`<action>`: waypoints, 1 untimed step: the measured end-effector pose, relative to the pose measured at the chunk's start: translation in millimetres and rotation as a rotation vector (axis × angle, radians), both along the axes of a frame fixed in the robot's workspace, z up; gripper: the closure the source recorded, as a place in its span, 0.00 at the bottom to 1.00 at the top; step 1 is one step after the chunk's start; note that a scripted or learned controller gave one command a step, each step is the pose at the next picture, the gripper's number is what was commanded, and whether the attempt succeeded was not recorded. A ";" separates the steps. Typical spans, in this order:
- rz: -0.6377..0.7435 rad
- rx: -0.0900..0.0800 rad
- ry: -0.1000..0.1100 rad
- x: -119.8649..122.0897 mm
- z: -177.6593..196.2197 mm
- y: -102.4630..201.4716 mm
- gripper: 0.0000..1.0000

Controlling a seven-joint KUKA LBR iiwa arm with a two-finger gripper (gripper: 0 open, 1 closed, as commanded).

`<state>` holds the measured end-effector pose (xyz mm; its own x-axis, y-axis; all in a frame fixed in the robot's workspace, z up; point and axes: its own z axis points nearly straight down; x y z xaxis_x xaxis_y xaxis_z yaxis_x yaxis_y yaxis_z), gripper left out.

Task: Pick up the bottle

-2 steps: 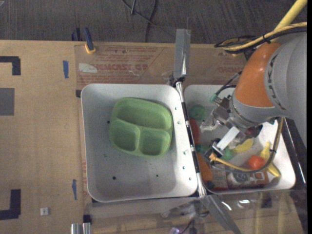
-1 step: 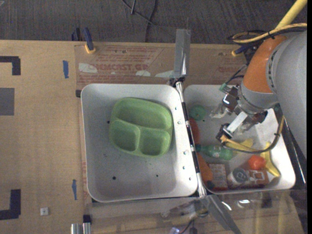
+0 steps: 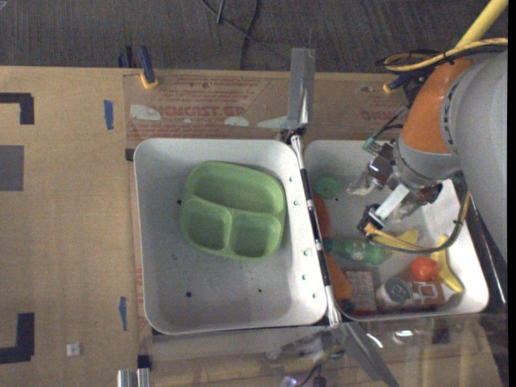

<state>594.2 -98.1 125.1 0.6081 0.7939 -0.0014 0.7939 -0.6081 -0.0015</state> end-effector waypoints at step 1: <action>0.088 0.002 0.002 -66.1 47.3 -5.5 0.00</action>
<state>528.1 -103.6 172.4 0.5363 0.8440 -0.0008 0.8440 -0.5363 -0.0048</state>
